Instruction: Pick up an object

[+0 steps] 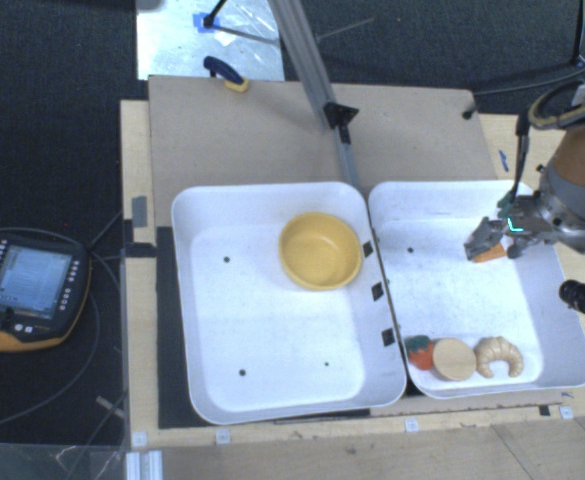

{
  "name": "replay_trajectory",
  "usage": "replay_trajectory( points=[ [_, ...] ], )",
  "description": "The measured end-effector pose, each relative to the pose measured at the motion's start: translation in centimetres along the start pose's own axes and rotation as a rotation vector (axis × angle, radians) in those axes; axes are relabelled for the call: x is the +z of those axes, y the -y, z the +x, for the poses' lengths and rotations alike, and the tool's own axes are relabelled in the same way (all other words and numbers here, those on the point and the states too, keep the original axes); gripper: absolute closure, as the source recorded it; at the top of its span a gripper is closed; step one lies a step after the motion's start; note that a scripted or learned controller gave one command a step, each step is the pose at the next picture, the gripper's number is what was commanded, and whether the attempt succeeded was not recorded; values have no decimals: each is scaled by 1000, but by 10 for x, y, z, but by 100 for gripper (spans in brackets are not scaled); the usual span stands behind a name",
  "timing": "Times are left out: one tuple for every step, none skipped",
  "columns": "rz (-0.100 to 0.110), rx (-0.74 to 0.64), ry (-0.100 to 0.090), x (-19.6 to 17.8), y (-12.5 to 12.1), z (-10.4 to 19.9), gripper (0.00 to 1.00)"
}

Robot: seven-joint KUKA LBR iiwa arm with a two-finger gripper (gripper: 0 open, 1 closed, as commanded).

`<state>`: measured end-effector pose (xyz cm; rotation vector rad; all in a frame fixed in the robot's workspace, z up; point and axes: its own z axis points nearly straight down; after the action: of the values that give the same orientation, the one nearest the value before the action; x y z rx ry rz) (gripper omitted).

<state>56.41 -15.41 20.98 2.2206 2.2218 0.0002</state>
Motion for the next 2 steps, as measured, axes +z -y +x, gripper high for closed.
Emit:
replay_trajectory(
  points=[
    [0,0,0,0,0,0,0],
    [4,0,-1,56,1,10,0]
  ],
)
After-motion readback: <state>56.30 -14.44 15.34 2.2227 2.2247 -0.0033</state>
